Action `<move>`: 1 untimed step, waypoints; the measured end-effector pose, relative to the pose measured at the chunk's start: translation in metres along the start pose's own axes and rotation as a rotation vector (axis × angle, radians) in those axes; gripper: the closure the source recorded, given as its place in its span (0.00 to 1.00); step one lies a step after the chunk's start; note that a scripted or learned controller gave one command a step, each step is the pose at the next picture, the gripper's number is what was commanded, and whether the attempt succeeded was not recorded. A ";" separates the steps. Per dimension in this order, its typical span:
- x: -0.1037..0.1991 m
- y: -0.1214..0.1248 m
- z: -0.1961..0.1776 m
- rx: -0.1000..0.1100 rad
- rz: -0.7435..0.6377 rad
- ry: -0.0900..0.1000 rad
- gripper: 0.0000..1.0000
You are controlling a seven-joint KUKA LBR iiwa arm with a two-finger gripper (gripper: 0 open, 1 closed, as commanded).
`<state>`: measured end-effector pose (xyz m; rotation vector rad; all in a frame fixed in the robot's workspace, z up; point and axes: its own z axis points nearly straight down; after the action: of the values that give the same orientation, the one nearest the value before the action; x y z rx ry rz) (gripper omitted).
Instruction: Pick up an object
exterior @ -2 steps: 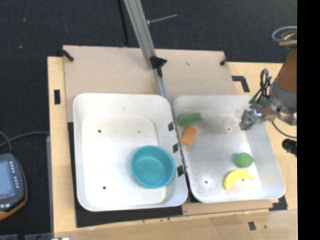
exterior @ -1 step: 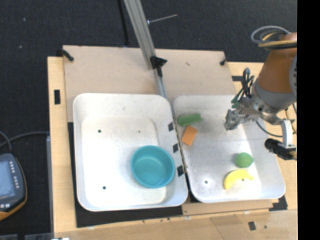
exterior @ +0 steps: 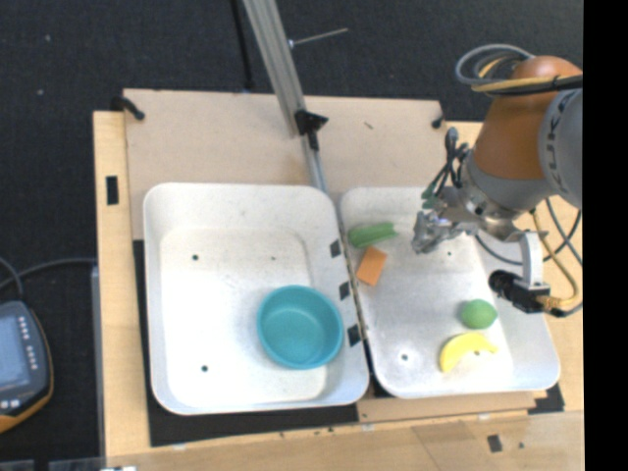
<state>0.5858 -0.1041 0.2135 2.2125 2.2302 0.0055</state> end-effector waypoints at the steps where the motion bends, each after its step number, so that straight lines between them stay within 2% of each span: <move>1: 0.064 0.003 -0.002 0.002 -0.001 0.001 1.00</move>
<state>0.5888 -0.0405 0.2159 2.2123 2.2327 0.0042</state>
